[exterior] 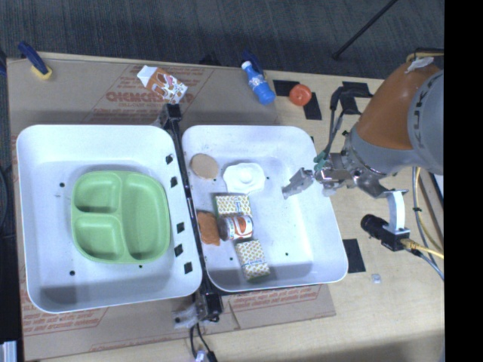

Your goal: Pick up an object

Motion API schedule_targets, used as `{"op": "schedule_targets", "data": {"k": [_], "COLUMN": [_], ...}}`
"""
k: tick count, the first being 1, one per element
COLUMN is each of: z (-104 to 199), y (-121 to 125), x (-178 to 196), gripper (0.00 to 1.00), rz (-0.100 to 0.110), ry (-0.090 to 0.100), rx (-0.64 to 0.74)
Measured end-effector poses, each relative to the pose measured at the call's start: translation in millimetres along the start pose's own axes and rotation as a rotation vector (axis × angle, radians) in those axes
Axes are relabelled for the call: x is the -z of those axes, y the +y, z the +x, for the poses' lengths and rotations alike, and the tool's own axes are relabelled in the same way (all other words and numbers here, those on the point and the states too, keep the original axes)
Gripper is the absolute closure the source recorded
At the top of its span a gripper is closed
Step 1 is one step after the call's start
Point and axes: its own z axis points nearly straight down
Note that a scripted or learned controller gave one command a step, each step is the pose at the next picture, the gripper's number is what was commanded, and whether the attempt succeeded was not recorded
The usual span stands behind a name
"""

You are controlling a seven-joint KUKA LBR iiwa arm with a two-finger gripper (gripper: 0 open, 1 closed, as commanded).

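A can point(240, 226), two patterned boxes point(253, 258), a white cup point(244, 176) and brown lumps point(208, 228) crowd the left side of the right bin point(326, 232). My claw point(296, 184) hangs near that bin's right edge; I cannot tell its opening. A green tray point(121, 216) fills the left bin point(38, 202).

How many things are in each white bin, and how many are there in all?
Left bin: 1, the green plate.
Right bin: 6, the tan disc, white lid, patterned box, can, orange snack, second patterned box.
Total: 7.
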Motion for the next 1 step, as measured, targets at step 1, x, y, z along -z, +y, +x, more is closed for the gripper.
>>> {"op": "schedule_targets", "data": {"k": [1], "z": [0.0], "y": [0.0], "x": [0.0], "gripper": [0.0], "rz": [0.0], "ry": [0.0], "rx": [0.0]}}
